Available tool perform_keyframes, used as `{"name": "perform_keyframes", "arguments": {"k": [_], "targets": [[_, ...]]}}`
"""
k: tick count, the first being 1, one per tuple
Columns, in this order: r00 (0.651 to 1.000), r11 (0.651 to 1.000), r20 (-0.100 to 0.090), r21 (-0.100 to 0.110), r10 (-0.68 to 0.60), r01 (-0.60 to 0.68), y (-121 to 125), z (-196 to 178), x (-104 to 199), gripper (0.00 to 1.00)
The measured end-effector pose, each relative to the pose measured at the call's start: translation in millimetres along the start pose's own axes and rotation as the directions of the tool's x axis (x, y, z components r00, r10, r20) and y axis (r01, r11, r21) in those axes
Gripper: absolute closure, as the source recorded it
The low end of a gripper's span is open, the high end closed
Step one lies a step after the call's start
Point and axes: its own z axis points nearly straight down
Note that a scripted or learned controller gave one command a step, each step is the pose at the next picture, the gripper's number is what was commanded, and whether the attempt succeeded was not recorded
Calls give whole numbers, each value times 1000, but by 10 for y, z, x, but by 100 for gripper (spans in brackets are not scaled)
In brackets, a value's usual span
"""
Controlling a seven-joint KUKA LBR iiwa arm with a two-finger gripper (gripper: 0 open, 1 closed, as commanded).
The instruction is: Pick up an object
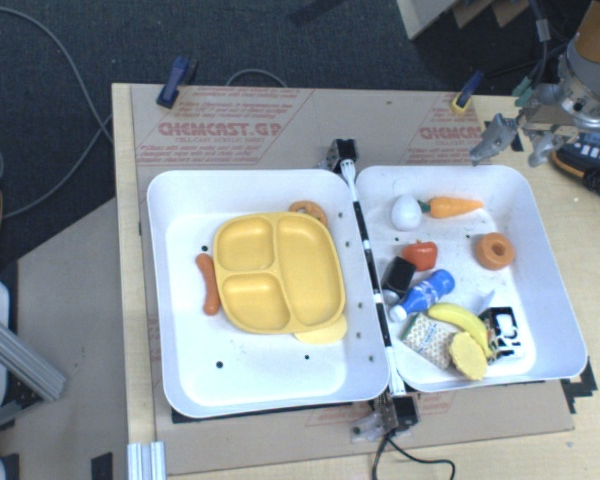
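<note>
The hand (510, 138) hangs above the table (280, 118), just beyond the far right corner of the right bin (555, 298), with nothing between its fingers; whether those fingers are apart or together cannot be told from this slant.

Taking the right bin as the landmark, everything to pick from lies inside it. Near its far wall sit a white egg (406, 211) and, just beside it to the right, a carrot (453, 207). Toward the right wall lies a brown doughnut (495, 251). Around the middle are a red pepper (419, 255), a black block (398, 274) and a blue bottle (425, 292), close together. Near the front wall a banana (460, 320) lies against a yellow slice (468, 354), with a speckled packet (430, 341) to the left and a black and white piece (502, 330) to the right.

The left bin (180, 348), touching the right bin's left wall, holds a yellow divided plate (278, 271), an orange sausage (210, 283) at the plate's left edge and a small pretzel (307, 209) at its far edge.
</note>
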Motion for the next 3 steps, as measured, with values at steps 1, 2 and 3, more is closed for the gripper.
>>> {"name": "perform_keyframes", "arguments": {"k": [1, 2, 3], "targets": [[1000, 1000, -1, 2, 0, 0, -451, 1014, 393, 0], [1000, 1000, 0, -6, -1, 1, 176, 1596, 431, 0], [1000, 1000, 4, -11, -3, 3, 188, 1479, 424, 100]]}}
